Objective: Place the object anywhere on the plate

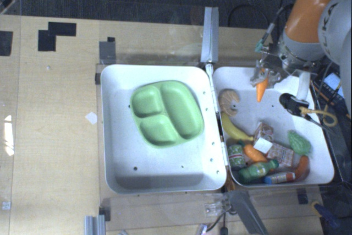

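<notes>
tool (264,75): above the far part of the right bin (324,170), pointing down; clenched on a small orange carrot (260,91), pinched at its thick end.
carrot: hanging tip-down below the tool, apparently lifted clear of the bin floor; upright hang follows from the top grip.
plate (166,112): green, divided into compartments, centred in the left bin (118,173); nothing on it, well apart from the carrot.
clutter: banana (235,130), bottles and packets heaped in the near part of the right bin; not touched.
step judged: transport leftward over the divider (209,41) remaining.
risk: narrow pinch, possible slip in transit.
</notes>
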You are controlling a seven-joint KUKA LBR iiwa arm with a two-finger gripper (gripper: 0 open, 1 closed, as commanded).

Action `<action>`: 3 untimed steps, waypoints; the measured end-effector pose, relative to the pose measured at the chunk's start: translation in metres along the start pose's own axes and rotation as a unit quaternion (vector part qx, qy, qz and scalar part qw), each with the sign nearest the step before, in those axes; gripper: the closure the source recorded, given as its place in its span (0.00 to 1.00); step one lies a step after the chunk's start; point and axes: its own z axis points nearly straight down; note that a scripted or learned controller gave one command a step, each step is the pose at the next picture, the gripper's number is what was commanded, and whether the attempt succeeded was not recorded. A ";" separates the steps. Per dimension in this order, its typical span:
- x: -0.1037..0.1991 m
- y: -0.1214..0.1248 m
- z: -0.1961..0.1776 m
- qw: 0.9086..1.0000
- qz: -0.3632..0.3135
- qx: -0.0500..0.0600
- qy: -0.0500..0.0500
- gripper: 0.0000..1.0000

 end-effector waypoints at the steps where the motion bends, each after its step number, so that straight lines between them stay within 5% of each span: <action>1: 0.088 -0.057 0.030 1.000 0.020 0.001 0.001 1.00; 2: 0.150 -0.065 0.030 0.999 -0.032 0.000 0.001 1.00; 3: 0.150 -0.065 0.030 0.999 -0.032 0.000 0.001 0.00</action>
